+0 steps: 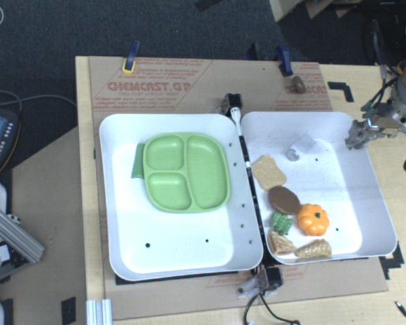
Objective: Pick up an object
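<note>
A cardboard-topped bench carries two shallow white bins side by side. The left bin holds a green divided plate near its far edge. The right bin keeps its small items along the edge shared with the left bin: a tan bread slice, a brown round piece, an orange toy pumpkin, a small green piece and pale wedges toward the near corner, with a clear scrap nearer the far edge. The gripper hovers over the right bin's far right corner, well apart from every item; whether its claw is spread or pressed together cannot be told. The pumpkin looks the likeliest pick, standing tallest and slightly clear of its neighbours; a good grasp would likely centre over it, descend straight and close across its widest part.
</note>
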Tool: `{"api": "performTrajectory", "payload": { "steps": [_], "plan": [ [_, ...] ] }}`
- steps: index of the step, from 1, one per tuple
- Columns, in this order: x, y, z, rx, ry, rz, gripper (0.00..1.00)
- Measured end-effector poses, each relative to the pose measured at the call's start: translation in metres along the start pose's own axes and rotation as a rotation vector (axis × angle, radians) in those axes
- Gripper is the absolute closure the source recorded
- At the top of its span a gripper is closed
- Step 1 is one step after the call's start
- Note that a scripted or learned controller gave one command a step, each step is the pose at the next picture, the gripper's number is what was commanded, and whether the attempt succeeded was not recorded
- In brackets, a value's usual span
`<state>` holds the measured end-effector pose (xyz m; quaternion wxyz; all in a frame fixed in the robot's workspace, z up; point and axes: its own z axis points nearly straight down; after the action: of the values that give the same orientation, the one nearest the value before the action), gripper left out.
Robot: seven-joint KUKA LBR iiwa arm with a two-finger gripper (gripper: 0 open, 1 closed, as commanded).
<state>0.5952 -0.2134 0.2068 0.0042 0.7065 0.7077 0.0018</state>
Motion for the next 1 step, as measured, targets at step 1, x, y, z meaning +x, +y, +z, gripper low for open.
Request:
{"api": "performTrajectory", "payload": {
  "steps": [1],
  "plan": [
    [-0.0003, 0.0012, -0.0197, 0.003, 0.001, 0.001, 1.00]
  ]
}}
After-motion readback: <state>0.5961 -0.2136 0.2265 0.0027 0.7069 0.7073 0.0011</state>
